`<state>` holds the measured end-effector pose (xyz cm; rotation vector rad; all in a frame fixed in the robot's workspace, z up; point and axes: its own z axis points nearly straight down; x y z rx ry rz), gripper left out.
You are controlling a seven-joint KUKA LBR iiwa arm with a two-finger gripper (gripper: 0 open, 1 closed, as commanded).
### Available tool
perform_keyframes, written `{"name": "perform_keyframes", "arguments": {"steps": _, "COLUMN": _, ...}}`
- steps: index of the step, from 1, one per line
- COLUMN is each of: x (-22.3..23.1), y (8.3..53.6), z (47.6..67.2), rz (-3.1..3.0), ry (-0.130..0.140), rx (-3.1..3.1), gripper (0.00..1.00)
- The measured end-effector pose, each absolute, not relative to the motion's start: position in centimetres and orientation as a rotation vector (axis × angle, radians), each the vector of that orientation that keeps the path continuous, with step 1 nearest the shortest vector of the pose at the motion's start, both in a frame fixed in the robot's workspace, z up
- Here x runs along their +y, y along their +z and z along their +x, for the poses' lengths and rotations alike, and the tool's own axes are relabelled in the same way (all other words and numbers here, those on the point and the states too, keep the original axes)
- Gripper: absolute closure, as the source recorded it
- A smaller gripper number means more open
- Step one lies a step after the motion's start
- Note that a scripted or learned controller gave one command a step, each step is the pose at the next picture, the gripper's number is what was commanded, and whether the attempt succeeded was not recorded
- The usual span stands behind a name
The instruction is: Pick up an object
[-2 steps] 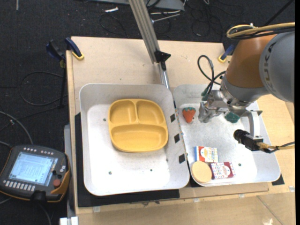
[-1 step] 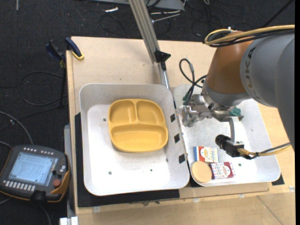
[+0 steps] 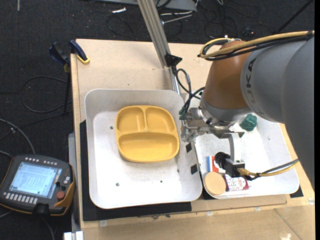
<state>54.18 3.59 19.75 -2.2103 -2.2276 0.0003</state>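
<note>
A yellow divided plate (image 3: 147,133) lies flat in the left bin (image 3: 100,184), toward its upper right. In the right bin (image 3: 280,176) a round tan disc (image 3: 216,183) sits at the near left corner, with a red and white box (image 3: 235,183) beside it. A teal object (image 3: 249,122) peeks out from under the arm at the bin's far side. My gripper (image 3: 190,139) hangs low over the wall between the two bins, just right of the plate's edge. Nothing shows between its fingers. The arm hides much of the right bin.
The big grey and orange arm (image 3: 250,79) crosses the right bin from the right. A slanted metal post (image 3: 156,29) rises behind the bins. A teach pendant (image 3: 35,181) lies off the bench at the lower left.
</note>
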Motion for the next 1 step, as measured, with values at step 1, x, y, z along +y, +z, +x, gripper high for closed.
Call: {"name": "perform_keyframes", "arguments": {"steps": 1, "x": 8.48, "y": 20.58, "z": 53.50, "rz": -2.211, "ry": -0.003, "rx": -2.230, "gripper": 1.00}}
